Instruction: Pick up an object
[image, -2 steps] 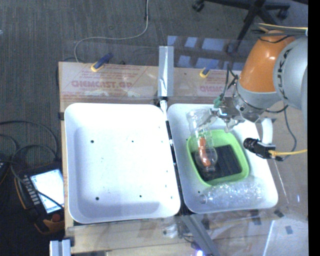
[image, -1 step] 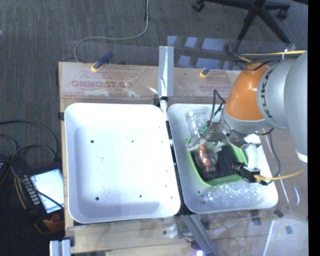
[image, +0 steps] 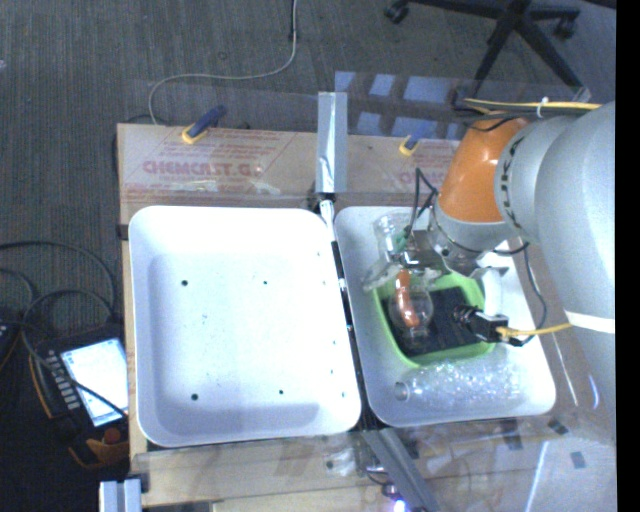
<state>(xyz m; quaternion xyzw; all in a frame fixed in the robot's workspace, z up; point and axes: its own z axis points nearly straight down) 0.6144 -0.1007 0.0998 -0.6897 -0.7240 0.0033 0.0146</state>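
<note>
My gripper (image: 405, 268) hangs low over the right bin (image: 535, 385), reaching in from the right under the orange-banded wrist. Right below it lies a clear rounded object with an orange inside (image: 409, 305), resting on a bright green tray-like object (image: 400, 335). A clear glassy item (image: 385, 232) sits just behind the gripper near the bin's back wall. Along the front of the same bin lies a crinkled clear plastic bottle (image: 455, 380). The wrist hides the gripper's tips, so I cannot tell whether anything is between them.
The left bin (image: 240, 320) stands beside the right one, divided from it by their touching rims (image: 345, 310). A cardboard sheet (image: 220, 165) with clamps lies behind both bins. Cables and a device sit on the floor at the left.
</note>
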